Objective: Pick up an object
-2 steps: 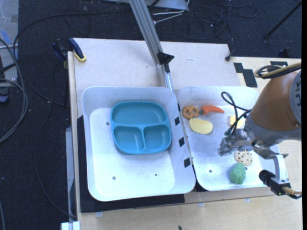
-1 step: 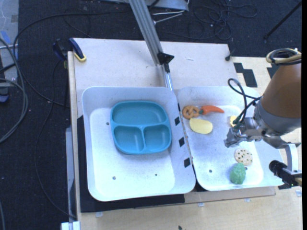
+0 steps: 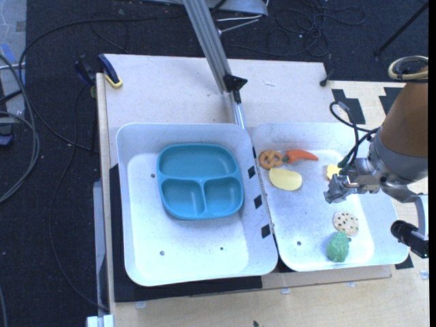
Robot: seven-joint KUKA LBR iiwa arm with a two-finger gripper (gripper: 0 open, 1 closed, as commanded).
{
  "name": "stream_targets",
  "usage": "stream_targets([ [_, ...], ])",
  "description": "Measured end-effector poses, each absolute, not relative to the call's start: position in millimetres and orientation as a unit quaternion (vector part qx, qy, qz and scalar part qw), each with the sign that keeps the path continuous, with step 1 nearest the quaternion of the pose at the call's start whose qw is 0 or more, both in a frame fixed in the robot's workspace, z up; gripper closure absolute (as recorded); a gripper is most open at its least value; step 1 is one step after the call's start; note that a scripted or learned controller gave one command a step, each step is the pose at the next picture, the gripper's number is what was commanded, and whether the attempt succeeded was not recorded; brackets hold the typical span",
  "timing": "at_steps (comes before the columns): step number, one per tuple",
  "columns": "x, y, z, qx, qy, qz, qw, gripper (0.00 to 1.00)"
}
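Note:
In the right bin (image 3: 300, 247) lie a brown pretzel (image 3: 270, 159), an orange carrot (image 3: 300, 157), a pale yellow potato-shaped piece (image 3: 285, 179), a round chocolate-chip cookie (image 3: 345, 222) and a green broccoli piece (image 3: 337, 246). A small yellow object (image 3: 332, 172) peeks out beside the gripper. My gripper (image 3: 335, 193) hangs over the right bin's right half, above the cookie and to the right of the potato-shaped piece. Nothing is visible between its tips.
The left bin (image 3: 136, 251) holds a blue divided tray (image 3: 200, 180). A grey metal pole (image 3: 211, 39) slants in from the top to the bins' rear edge. Black cables run from the wrist. Bare bin floor lies between the potato piece and the cookie.

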State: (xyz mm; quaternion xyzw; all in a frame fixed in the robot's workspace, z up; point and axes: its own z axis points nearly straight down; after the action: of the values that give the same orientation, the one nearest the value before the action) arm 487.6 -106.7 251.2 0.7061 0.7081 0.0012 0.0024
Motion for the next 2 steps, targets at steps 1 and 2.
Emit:
stream_targets([
  [1, 515.9, -59, 237, 0.705, 0.709, 0.0004, 0.001, 1.0],
  [2, 536.9, -5, 243, 0.704, 0.71, 0.0015, 0.0, 1.0],
])
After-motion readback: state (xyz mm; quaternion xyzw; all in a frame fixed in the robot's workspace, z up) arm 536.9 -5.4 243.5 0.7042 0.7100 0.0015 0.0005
